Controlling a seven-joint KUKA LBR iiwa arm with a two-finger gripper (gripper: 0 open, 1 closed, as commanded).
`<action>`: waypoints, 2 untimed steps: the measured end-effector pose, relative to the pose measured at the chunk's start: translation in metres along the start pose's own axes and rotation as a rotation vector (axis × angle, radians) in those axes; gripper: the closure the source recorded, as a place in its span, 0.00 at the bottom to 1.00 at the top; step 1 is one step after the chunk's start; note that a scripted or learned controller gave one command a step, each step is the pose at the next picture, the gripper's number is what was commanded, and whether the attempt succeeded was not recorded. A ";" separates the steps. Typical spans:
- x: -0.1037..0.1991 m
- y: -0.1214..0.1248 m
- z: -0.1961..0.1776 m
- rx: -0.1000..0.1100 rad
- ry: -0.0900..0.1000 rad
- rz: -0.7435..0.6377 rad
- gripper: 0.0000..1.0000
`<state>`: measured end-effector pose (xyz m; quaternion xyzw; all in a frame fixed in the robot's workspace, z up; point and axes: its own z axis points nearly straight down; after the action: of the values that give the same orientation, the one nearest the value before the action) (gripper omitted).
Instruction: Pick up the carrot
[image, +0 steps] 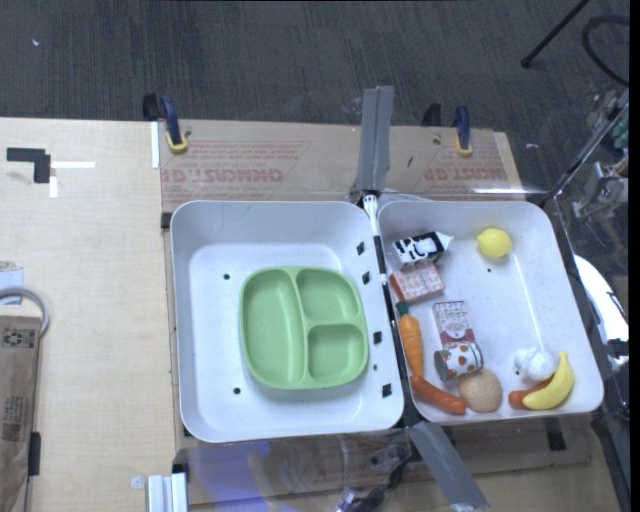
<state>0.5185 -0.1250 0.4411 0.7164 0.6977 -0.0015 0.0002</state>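
Carrot: orange, green tuft at its 12 o'clock end, lying in the right bin hard against the bin's 9 o'clock wall, long axis running roughly 12 to 6. At its 6 o'clock tip it meets or nearly meets a second orange tapered piece, which slants off toward 4 o'clock along the bin floor; I cannot tell whether the two touch. Just beside the carrot at 3 o'clock stands a red and white carton, with a small printed can below it at 6 o'clock. A tan egg-shaped item sits at 5 o'clock from the can, touching the end of the orange piece. At 12 o'clock from the carrot lies a reddish-brown packet, and beyond that a black and white carton. A yellow ball-like fruit rests near the bin's 12 o'clock wall, well apart from the carrot. In the 4 o'clock corner: a banana, a small white lump touching it, and an orange stub at its 9 o'clock end. The left bin, at 9 o'clock of the carrot, carries a green divided plate. Both bins sit on the table over cardboard held by two clamps. Pincer state: I cannot tell.
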 end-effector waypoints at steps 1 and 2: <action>-0.086 0.044 0.078 -0.001 0.001 -0.523 1.00; -0.096 0.047 0.071 -0.005 -0.002 -0.984 1.00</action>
<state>0.5633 -0.2223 0.3702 0.3020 0.9533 -0.0005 0.0018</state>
